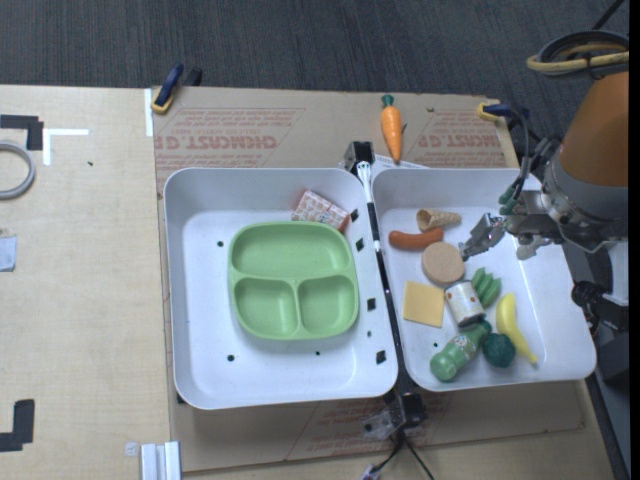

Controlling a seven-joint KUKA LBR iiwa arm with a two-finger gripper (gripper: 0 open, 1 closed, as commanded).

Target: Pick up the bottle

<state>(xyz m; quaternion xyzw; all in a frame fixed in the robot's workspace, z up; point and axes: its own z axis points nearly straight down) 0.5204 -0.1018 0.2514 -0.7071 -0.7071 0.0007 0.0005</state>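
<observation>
On the brown cardboard sheet point(240, 128) under the bins we can read red printed letters, upside down, but we cannot make out the word with certainty. The small green plastic bottle point(456, 354) has a label with red and white marks, too small to read. It lies on its side near the front wall of the right white bin point(560, 358), just beside a dark green round toy point(499, 350) and a yellow banana point(514, 325). The two-finger gripper point(482, 238) hangs above the round tan disc point(442, 264), well apart from the bottle; we cannot tell its state.
</observation>
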